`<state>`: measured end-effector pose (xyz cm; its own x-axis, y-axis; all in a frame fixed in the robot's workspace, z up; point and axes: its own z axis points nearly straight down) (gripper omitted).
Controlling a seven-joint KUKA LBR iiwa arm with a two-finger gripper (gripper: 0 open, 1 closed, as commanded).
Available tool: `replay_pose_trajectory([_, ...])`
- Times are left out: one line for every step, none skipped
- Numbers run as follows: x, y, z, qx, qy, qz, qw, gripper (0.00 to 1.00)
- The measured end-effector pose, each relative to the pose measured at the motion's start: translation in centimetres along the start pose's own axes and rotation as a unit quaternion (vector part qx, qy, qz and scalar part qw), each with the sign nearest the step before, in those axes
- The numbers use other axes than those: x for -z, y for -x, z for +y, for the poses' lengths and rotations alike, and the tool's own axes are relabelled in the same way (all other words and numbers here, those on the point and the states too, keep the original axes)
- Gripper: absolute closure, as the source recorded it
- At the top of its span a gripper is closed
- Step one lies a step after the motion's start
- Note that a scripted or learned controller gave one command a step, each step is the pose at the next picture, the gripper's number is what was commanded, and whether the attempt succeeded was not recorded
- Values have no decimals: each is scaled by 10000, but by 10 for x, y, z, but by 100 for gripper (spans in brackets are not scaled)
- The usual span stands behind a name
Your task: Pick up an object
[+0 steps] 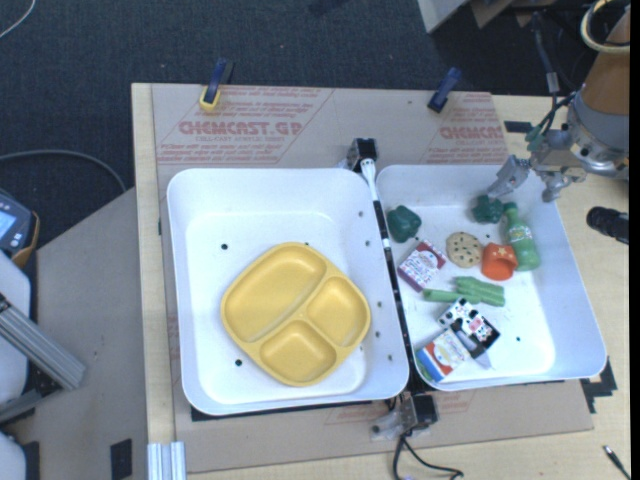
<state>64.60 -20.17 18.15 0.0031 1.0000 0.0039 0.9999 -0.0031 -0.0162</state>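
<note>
Right white bin (570, 298) holds a green bottle (520, 238), long axis near-vertical.

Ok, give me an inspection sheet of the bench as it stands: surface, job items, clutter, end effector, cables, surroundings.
Surface: brown board carrying two white bins, left bin and right bin, side by side.
Job's things: in the right bin, a cookie, an orange-red piece, a green bottle, a green pod, a dark green piece, a small carton, a black-and-white packet.
Clutter: yellow divided tray in the left bin.
End effector: at the right bin's far edge, over a small dark green item; grasp not confirmed.
Cables: wires at the near edge; a cable on the floor.
Surroundings: dark carpet; clamps on the far edge.
</note>
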Motion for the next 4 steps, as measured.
replay_pose_trajectory([10,-1,3,16,79,-18,10000,0])
replay_pose_trajectory([-54,-4,1,21,44,-10,10000,0])
replay_pose_trajectory([-100,-4,2,25,53,-13,10000,0])
replay_pose_trajectory([-85,-1,0,28,24,-38,10000,100])
